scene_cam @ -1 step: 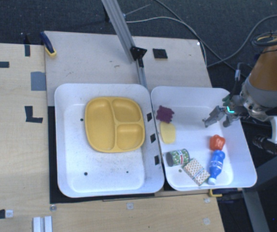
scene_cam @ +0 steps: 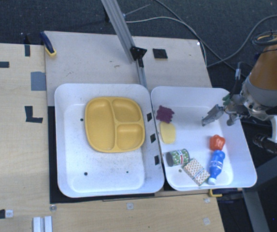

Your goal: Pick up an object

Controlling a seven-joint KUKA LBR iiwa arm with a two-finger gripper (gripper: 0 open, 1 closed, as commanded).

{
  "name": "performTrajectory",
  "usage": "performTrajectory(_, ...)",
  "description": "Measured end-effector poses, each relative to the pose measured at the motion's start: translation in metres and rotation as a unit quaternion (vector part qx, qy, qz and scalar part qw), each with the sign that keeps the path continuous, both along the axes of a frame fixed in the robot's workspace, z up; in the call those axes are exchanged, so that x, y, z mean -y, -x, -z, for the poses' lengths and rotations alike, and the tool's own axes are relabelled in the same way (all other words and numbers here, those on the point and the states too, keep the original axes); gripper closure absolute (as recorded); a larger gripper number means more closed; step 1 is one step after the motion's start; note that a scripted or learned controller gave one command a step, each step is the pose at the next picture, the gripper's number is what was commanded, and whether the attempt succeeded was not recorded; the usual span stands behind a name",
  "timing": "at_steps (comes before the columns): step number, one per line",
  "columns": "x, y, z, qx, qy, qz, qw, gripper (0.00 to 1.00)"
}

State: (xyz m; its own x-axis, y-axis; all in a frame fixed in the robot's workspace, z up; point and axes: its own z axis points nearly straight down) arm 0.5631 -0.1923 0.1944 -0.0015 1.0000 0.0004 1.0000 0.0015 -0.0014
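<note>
Over the right bin's point(scene_cam: 202, 96) bare far half, tool point(scene_cam: 211, 116) hovers.

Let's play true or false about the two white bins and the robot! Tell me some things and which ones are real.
1. The yellow tray lies in the left bin. True.
2. The blue bottle lies in the left bin. False: it lies in the right bin.
3. The gripper holds the orange object. False: that lies apart on the bin floor.
4. The purple object sits beside the yellow tray. False: it is in the right bin.
5. The green can lies near the checked box. True.
</note>
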Motion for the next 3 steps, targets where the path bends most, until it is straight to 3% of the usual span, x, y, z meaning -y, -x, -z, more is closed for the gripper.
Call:
performTrajectory(2, -0.004, -0.007, 0.105, -0.002, 0.0003, 0.0, 1.0, 0.0)
performTrajectory(3, -0.004, -0.008, 0.092, -0.001, 0.0001, -0.001, 1.0, 1.0)
